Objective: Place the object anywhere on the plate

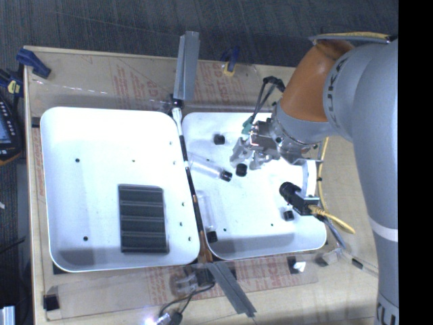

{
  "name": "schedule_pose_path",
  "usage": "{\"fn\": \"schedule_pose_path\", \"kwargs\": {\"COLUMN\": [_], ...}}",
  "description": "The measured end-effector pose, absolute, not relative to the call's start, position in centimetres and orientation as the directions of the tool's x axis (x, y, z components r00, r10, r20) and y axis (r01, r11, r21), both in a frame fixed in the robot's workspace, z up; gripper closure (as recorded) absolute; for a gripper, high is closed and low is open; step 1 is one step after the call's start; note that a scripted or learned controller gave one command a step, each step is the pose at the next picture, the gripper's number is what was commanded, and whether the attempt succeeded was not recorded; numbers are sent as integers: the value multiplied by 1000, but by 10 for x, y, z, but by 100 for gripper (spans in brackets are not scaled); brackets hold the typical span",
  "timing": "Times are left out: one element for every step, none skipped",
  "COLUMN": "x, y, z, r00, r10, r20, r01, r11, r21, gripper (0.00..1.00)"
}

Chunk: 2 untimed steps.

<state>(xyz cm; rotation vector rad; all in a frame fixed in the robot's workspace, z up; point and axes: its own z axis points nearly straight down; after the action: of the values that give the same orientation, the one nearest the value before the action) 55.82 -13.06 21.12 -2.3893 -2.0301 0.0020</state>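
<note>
Object (240, 170), likely candidate: small black piece, well right of plate, in far bin.

Arm (352, 93): grey, orange band; reaching in from right of plate.

Right bin (270, 239): white, shallow; beside plate's bin, across the shared wall.

Plate (142, 219): dark, ribbed, rectangular; lying flat in left bin (67, 134).

Pincer (252, 149): well right of plate, just above candidate piece; apart or together cannot be told; nothing seen held.

Step in hand, judged: pick. Advised: descend straight over piece, centre it before closing, stay off clear tube (211, 173) lying on plate side of it, lift high enough to pass the wall toward plate.

Appearance of piece: black, stubby, roundish; detail too small to make out; probably rigid and light.
</note>
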Motion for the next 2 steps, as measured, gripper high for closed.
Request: {"fn": "schedule_pose_path", "kwargs": {"x": [603,494], "y": [-35,30], "z": [190,191], "r00": [93,9], "r10": [996,1000], "r20": [2,0], "r01": [996,1000], "r11": [-93,-9], "r21": [-4,-6], "gripper": [100,100]}}
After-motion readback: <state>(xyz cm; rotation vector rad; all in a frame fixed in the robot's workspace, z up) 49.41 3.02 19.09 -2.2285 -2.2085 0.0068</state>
